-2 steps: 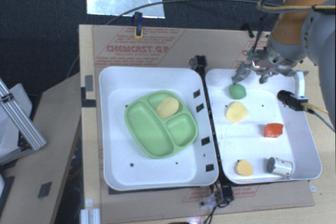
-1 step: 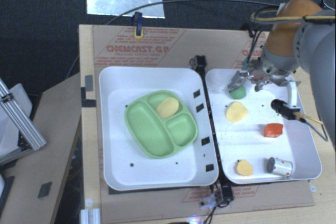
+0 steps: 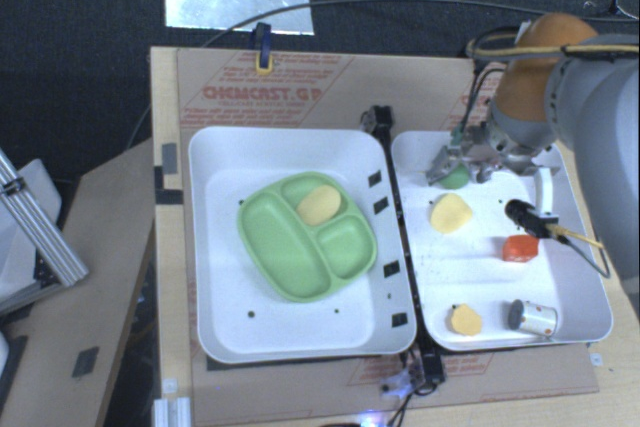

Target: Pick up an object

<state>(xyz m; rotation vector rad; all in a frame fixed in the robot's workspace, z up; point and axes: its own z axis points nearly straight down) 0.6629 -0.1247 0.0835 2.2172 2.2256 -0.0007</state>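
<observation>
Tool (image 3: 458,169) low over the far-left corner of the right bin (image 3: 490,280), directly above a small green object (image 3: 455,181). Only the near edge of that object is in sight; the tool covers the rest. Cannot tell whether the tool is apart, together or clamped on anything: its tips merge with the grey body above. Contact with the green object also unclear. Judged: this is the pick target, the tool placed to come down on it.

Arm (image 3: 590,105) enters from the right and is cut off at the frame edge.

Loose in the same bin: yellow lump (image 3: 451,213) just near of the tool, red block (image 3: 519,249) further right, yellow disc (image 3: 465,320) and metal cylinder (image 3: 535,317) along the near wall. All well apart, so a clean approach to any.

Left bin (image 3: 230,315): green divided plate (image 3: 300,260), a yellow piece (image 3: 320,205) in its far compartment. Both bins sit on the table (image 3: 330,75).
</observation>
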